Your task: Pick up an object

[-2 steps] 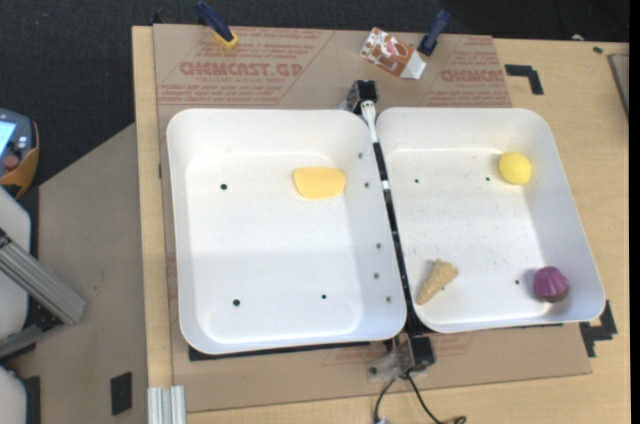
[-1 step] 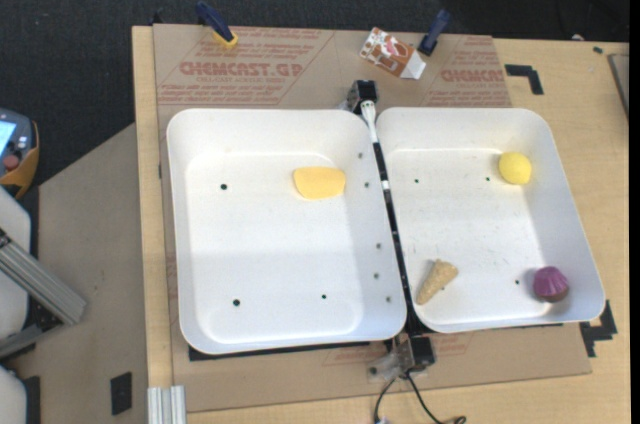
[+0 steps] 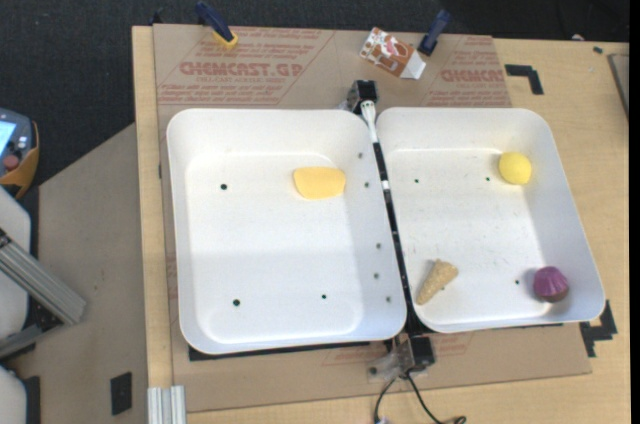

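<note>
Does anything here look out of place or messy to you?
One thing: a small red and white packet lies tilted on the brown board behind the bins, outside both. The yellow lump, yellow ball, cone and purple ball all sit inside bins.

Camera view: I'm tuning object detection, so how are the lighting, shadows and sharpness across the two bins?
Camera view: light is even and soft; the left bin has a brighter band across its lower floor, no harsh glare. The yellow lump, yellow ball, cone and purple ball cast only faint shadows. Focus is slightly soft; the print on the cardboard stays readable.
</note>
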Motion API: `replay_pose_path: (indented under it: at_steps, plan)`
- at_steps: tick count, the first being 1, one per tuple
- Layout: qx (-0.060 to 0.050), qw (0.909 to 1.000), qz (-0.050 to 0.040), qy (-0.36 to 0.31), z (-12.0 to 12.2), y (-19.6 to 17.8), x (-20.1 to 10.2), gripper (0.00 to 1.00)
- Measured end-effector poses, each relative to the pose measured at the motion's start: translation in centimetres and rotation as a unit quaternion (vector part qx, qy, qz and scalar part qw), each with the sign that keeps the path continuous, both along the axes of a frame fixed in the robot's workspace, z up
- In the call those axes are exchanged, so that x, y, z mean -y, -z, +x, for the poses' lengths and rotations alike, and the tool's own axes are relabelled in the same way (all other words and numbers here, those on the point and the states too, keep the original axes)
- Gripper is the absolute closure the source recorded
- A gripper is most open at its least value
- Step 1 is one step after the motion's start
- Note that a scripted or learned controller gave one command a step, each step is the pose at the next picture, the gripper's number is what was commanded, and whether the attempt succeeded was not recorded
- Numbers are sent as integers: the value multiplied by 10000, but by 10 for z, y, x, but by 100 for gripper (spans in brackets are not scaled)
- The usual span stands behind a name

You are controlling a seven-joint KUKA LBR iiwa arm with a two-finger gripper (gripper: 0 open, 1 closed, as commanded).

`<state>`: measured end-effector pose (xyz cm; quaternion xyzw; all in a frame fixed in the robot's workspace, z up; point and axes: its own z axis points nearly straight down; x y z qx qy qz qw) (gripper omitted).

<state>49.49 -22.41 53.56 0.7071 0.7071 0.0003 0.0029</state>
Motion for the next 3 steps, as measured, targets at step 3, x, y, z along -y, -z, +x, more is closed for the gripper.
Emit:
replay_pose_path:
  at_steps: [3]
  plan:
    - [0,10000,0,0,0,0,0,0]
